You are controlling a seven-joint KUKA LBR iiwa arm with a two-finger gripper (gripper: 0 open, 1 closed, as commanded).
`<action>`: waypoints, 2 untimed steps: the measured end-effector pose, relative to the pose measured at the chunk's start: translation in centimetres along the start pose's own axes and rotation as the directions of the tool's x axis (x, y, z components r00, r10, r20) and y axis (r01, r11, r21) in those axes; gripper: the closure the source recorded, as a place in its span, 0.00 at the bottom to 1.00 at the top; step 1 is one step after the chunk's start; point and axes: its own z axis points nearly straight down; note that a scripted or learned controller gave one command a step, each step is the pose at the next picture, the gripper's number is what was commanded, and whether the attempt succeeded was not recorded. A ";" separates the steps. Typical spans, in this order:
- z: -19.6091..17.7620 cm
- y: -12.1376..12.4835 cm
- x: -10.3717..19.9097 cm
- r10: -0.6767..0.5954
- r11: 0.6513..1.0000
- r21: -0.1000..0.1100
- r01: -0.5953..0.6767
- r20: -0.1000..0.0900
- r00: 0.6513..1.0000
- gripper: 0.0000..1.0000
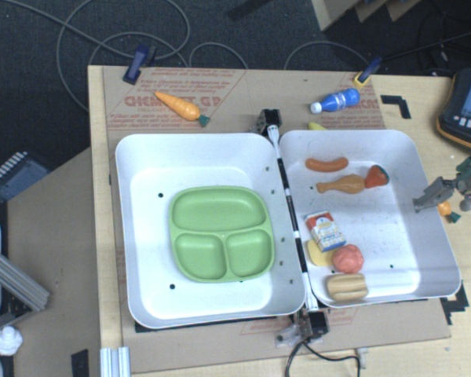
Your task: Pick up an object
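Gripper (438, 195) at right bin's (408, 277) right rim, fingers spread, holding nothing. No pick made yet. Toy food lies untouched inside: sausage (327, 163), drumstick (341, 184), carton (326, 231), bun (347, 287). Approach, grasp, lift all remain.

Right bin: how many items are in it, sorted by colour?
Counting what lies in the right bin:
Orange or brown: 3 (sausage, drumstick, bun)
Red: 2 (strawberry-like piece, round red item)
Yellow: 1 (flat slice)
White and red: 1 (small carton)
Total: 7
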 end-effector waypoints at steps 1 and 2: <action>8.2 10.2 7.3 -0.004 1.000 0.002 0.004 -0.004 1.000 0.00; 15.3 12.4 1.3 -0.003 1.000 -0.013 0.003 0.001 1.000 0.00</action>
